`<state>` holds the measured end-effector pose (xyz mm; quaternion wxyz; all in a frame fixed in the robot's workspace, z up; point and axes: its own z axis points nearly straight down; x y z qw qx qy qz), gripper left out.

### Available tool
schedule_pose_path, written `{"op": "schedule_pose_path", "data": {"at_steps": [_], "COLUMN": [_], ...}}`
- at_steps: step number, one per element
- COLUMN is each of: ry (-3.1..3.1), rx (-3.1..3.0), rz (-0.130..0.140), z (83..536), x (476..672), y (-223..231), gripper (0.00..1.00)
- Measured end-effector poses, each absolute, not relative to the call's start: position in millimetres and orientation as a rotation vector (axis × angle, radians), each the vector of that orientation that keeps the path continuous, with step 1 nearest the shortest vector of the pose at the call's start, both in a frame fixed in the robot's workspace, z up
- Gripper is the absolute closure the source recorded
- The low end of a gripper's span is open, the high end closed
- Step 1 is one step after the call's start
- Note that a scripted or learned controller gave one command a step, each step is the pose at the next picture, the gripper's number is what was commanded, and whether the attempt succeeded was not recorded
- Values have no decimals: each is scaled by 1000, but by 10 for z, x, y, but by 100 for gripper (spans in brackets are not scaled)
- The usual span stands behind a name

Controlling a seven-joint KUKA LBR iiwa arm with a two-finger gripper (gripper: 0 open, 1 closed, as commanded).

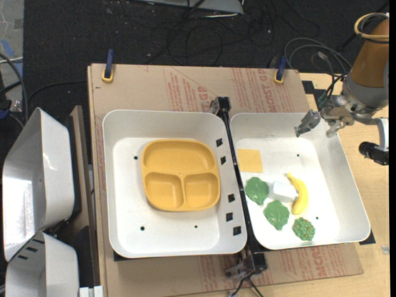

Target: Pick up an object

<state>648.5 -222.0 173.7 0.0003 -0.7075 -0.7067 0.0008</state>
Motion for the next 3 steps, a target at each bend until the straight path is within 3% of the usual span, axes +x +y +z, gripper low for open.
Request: {"op": "schedule_pose_path", "data": {"at_steps": [1,2,3], "ry": [-2224,-2229,-2230], "rx": [-2217,-2219,-2221], "rz": [2,-1,-4], "z": [1255,1393,1865], "x": [6536,6548,6580], "y": [-2142,-2148,-2065], "gripper": [0,100,100]}}
